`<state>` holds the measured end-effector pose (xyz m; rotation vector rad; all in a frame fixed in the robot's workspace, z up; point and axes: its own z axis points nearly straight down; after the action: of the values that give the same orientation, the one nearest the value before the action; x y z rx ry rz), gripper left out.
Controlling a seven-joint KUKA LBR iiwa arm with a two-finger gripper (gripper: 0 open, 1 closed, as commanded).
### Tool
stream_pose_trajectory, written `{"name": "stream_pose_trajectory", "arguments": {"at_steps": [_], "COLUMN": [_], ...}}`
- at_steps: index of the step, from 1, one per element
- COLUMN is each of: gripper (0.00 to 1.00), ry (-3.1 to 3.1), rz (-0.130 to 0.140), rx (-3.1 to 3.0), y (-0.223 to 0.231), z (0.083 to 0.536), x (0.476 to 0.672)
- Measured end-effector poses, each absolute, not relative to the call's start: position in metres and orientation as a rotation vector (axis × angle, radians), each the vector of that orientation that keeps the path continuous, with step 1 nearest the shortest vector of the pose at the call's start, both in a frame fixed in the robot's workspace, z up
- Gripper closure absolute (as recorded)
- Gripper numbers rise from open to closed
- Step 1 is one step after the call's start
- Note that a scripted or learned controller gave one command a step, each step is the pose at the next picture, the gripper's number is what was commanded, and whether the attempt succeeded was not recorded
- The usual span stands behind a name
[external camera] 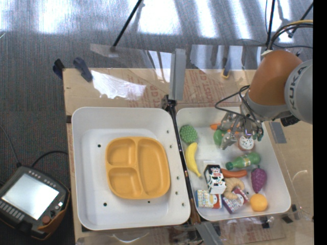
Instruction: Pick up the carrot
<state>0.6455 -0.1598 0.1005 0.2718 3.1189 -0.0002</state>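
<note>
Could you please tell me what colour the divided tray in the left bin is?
The divided tray is yellow-orange, seen clearly in the camera view.

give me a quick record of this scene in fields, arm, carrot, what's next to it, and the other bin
arm: gripper low over the far part of the right bin
carrot: lying flat mid-bin, nearer the camera than the gripper, not held
neighbours: green bottle just behind it, milk carton at its left end, purple grapes to its right
left bin: yellow divided tray

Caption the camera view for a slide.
End effector poised over the right bin of toy food, near the carrot; yellow tray in the left bin.
</note>
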Motion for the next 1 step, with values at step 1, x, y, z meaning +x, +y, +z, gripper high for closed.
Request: {"name": "stream_pose_trajectory", "arguments": {"at_steps": [1], "gripper": [1.00], "ry": [3.114], "rz": [0.001], "rx": [0.291], "y": [-0.1412], "z": [0.1923], "x": [0.6346]}}
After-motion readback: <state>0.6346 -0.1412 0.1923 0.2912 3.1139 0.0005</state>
